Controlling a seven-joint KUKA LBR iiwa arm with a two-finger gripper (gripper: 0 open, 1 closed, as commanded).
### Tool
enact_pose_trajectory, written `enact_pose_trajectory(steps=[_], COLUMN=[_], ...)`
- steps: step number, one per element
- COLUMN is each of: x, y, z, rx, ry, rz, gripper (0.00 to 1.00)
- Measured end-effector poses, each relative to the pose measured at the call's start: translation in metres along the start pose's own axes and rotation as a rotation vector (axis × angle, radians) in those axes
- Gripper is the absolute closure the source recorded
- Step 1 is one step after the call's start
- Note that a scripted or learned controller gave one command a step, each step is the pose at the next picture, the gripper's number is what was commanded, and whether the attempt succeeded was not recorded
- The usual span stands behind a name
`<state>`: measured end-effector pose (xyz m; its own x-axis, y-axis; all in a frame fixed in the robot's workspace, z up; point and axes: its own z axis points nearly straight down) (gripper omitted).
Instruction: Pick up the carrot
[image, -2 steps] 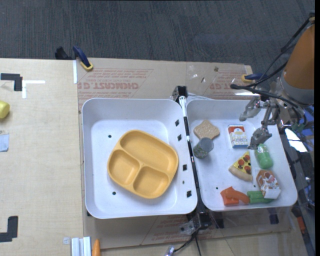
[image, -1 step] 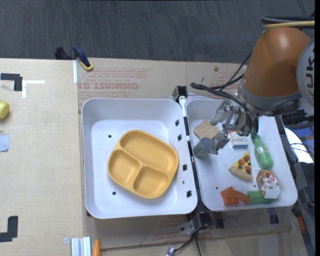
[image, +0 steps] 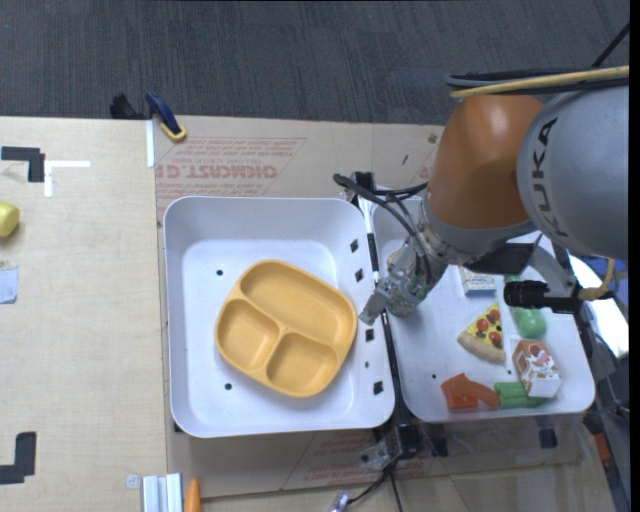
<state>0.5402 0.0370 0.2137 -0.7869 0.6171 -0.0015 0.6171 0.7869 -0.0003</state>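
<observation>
Apparently the approach is in hand: the gripper (image: 400, 292) hangs over the right bin's (image: 430, 395) left edge, whether open or closed I cannot tell. The carrot (image: 467, 392) lies near the front, apart; next, reach it.

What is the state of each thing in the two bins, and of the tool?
Yellow tray: lying flat in the left bin, compartments bare.
Carrot: lying in the right bin near its front edge, not held.
Pizza slice: lying flat in the right bin.
Green piece: resting beside the pizza slice.
Tool: low over the right bin's left part, apart from the carrot; fingers too blurred to judge.
</observation>
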Motion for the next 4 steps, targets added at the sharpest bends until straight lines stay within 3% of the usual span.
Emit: enact_pose_trajectory(steps=[1,2,3,4], x=[0.063,0.108,0.105,0.116], y=[0.065,0.043,0.044,0.049], z=[0.06,0.12,0.109,0.054], rx=[0.007,-0.007,-0.011,0.0], ry=[0.002,-0.006,-0.011,0.0], rz=[0.654,0.428,0.431,0.336], gripper=[0.0,0.0,1.0,1.0])
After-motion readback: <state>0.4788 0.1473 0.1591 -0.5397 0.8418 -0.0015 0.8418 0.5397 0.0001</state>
